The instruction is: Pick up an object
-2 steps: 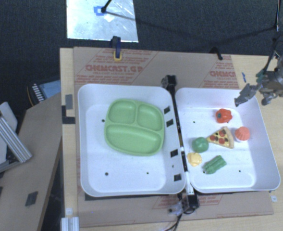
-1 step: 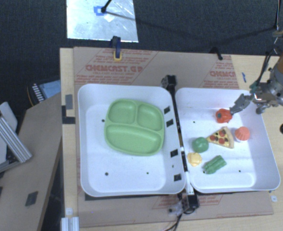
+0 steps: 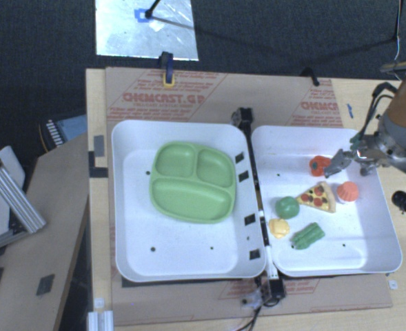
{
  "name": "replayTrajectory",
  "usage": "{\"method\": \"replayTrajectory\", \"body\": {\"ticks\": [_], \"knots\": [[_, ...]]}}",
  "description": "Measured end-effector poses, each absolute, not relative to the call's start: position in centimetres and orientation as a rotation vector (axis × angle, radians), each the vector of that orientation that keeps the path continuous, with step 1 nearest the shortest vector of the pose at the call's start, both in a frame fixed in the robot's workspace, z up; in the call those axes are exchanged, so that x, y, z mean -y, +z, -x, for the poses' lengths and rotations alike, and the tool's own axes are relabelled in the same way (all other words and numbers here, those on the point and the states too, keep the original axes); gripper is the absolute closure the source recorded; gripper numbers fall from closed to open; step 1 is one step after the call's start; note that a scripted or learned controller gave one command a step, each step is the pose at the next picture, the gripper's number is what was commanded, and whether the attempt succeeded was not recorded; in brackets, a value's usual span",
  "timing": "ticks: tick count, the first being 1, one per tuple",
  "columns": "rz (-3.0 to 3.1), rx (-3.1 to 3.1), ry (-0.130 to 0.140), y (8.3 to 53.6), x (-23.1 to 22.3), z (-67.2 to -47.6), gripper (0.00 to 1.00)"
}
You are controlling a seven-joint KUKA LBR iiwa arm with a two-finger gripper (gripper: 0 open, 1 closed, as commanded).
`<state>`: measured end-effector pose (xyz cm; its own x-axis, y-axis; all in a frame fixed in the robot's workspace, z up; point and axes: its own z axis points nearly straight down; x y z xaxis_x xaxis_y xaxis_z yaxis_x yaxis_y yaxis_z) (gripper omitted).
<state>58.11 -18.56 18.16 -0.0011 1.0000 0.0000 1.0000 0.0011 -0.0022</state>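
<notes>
The right bin (image 3: pixel 375 250) holds several toy foods: a red tomato-like piece (image 3: pixel 319 164), a pizza slice (image 3: pixel 318 196), a pink and white piece (image 3: pixel 349 192), a round green piece (image 3: pixel 287 207), a small yellow piece (image 3: pixel 279 228) and a green pickle-like piece (image 3: pixel 307 236). My gripper (image 3: pixel 346 161) hangs over the bin's upper right part, just right of the red piece and above the pink one. Nothing shows between its fingers.
The left bin (image 3: pixel 130 254) holds a green divided plate (image 3: pixel 192 182). A black clip strip (image 3: pixel 253 185) joins the two bins. Cardboard lies under both. A shiny sheet (image 3: pixel 145 19) lies on the dark floor at the back. An aluminium frame (image 3: pixel 6 192) stands at the left.
</notes>
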Motion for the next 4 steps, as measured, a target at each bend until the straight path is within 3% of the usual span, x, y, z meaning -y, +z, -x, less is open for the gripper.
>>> {"method": "replayTrajectory", "body": {"ticks": [1, 2, 4], "knots": [[2.22, 2.223, 0.001, 12.7, 19.0, -59.0, 0.0], [2.222, 2.227, -0.004, 14.1, 19.0, -59.2, 1.0], [2.223, 2.231, -0.006, 25.5, 18.5, -58.1, 1.0]]}}
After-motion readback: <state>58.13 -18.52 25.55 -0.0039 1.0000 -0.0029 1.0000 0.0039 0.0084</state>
